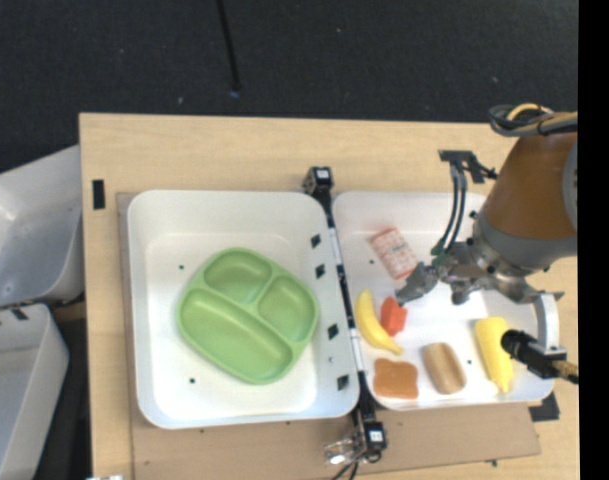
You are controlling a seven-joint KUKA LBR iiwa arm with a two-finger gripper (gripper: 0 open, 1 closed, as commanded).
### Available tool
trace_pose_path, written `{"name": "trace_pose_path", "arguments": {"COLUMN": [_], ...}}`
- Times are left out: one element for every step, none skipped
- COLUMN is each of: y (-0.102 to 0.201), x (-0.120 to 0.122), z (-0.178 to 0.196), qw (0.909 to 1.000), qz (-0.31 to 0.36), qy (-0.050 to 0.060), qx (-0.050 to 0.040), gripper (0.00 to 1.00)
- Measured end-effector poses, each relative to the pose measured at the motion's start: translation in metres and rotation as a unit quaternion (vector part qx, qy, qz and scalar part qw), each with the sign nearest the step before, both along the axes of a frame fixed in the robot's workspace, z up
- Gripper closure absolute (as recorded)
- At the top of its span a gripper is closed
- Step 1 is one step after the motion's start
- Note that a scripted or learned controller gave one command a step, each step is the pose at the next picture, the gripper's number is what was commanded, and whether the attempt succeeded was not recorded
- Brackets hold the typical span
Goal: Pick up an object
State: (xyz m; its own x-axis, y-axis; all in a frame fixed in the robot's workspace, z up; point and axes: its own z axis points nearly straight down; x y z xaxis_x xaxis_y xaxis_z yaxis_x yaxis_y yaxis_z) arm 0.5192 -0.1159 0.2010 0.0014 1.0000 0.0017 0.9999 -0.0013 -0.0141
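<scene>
On the left of the tabletop (104, 148) you had the left bin (144, 268), and in it a green divided plate (248, 313), lying flat and well apart from anything you could pick. Across the divider, the right bin (434, 208) held all the candidates. Nearest the divider lay a small yellow banana (376, 324), with a red piece (393, 315) touching its right side. Farther back was a pink-and-white packet (393, 250). Along the near edge sat an orange-brown slab (396, 378), then a tan bread roll (445, 367), and at the right a larger yellow banana (493, 353).

Your tool (420, 286) hung over the middle of the right bin, just right of the red piece and near the packet. The view did not let you tell how far its fingers were parted, and nothing could be seen between them, so you could not count anything as held. The arm (529, 193) reached in from the right over the bin's far corner.

By my judgement you were at the approach step, with no grasp made yet. The red piece looked the likeliest target. The next move would call for centring over it and descending straight. The small banana touching it stood in the way: a finger could land on it and nudge both aside.
</scene>
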Motion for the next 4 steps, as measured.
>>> {"name": "trace_pose_path", "arguments": {"y": [0.0,0.005,0.004,0.002], "x": [0.003,-0.003,-0.006,-0.003], "z": [0.007,-0.038,-0.095,-0.097], "qw": [1.0,1.0,1.0,0.9999], "qz": [0.001,0.0,0.0,-0.003], "qy": [-0.007,-0.005,-0.01,-0.011], "qx": [-0.001,-0.0007,0.0007,-0.0022], "gripper": [0.0,0.0,0.0,0.0]}}
